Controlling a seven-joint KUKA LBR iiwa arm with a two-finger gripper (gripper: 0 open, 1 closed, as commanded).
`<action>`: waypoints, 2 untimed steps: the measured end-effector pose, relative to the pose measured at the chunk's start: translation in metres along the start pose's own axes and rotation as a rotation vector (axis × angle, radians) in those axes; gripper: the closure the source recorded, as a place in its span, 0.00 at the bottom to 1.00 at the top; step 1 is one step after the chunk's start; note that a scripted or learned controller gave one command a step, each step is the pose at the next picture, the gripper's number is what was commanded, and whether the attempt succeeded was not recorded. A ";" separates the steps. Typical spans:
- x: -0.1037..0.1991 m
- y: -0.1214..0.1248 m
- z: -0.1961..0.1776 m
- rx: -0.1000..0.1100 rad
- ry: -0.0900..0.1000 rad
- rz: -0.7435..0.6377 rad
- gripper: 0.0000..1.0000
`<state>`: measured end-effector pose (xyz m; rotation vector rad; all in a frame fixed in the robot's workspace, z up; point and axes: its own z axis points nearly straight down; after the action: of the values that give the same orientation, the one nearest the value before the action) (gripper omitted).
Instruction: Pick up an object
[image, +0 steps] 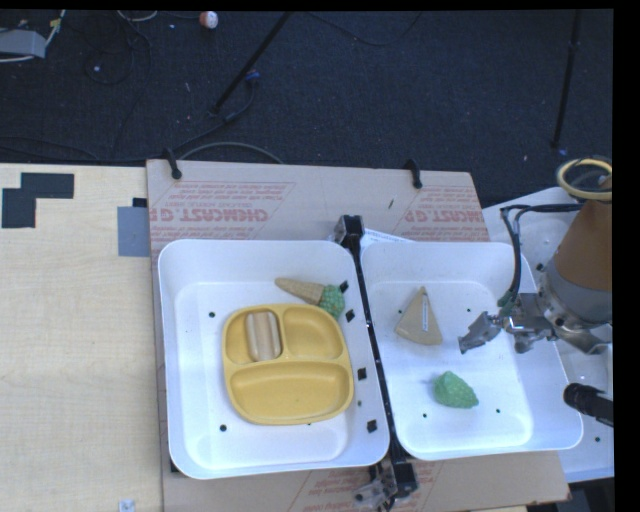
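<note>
Left bin (185, 300): yellow divided plate (288, 362) with bread piece (263, 335), cone (312, 292); right bin (500, 425): wedge (421, 319), green lump (455, 390); gripper (478, 335) low beside wedge, fingers' state indiscernible.

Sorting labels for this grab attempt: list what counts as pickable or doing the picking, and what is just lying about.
Part of the job:
pincer, above the right bin
tan wedge, right bin
green lump, right bin
cone with green tip, left bin
tan block, on the yellow tray

Just lying about:
yellow tray
cardboard sheet
cables on the floor
</note>
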<state>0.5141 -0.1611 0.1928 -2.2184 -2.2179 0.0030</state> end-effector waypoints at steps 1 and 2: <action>0.001 -0.005 0.063 0.004 0.001 0.000 0.00; 0.001 -0.005 0.107 -0.002 0.000 0.001 0.00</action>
<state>0.5082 -0.1594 0.0859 -2.2204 -2.2178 0.0018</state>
